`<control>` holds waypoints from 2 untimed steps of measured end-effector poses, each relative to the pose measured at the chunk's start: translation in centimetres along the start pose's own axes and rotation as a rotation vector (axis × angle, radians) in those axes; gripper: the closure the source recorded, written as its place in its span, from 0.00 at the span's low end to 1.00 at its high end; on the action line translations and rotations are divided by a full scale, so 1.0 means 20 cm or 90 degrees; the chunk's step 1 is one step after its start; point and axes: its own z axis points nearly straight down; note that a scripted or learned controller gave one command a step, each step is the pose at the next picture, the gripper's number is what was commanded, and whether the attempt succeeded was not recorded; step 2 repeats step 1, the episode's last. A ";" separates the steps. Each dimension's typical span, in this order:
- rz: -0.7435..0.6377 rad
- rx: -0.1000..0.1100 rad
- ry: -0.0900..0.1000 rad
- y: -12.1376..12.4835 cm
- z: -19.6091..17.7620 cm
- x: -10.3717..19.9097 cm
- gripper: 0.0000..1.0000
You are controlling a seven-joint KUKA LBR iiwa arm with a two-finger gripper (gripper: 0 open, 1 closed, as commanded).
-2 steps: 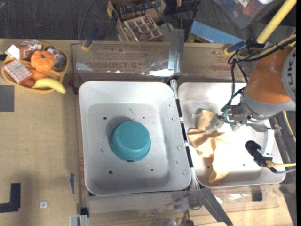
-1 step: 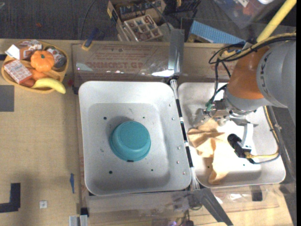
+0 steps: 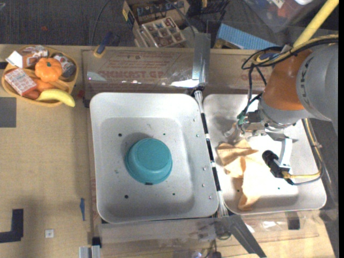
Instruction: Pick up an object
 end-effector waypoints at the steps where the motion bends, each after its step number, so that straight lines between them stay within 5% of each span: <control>1: -0.181 0.003 0.000 0.21 -0.43 0.12 1.00; 2: -0.181 0.003 0.000 0.21 -0.43 0.12 1.00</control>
